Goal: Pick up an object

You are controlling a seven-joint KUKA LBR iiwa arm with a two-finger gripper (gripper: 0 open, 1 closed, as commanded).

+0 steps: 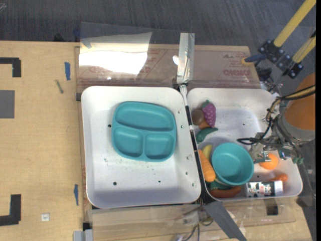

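Bottle point(264, 188), white with a dark printed label, is lying on its side along the near wall of the right bin point(235, 100), at the bottom of the view. Just behind it a teal bowl point(231, 162) is sitting upright, with an orange carrot point(206, 167) leaning against its left side and a red and green piece point(224, 190) peeking out under its near rim. To the right of the bowl a small orange ball point(270, 162) is resting on the bin floor, and another small orange piece point(281, 176) is lying just beside the bottle. The hand point(266, 143) is hanging over this right part of the bin, just above the ball, amid wires and dark metal parts; whether it is spread or pressed together cannot be told from here, and nothing is showing between its tips. The arm point(301, 112) is reaching in from the right with its orange band showing. Farther back in the same bin a green piece point(204, 133), a brown one point(198, 117) and a purple bunch of grapes point(208, 113) are lying close together near the left wall. In the left bin point(95, 149) a teal divided plate point(144, 130) is lying flat. Beyond both bins a clear plastic sheet point(115, 56) is lying on the wooden tabletop point(35, 134).
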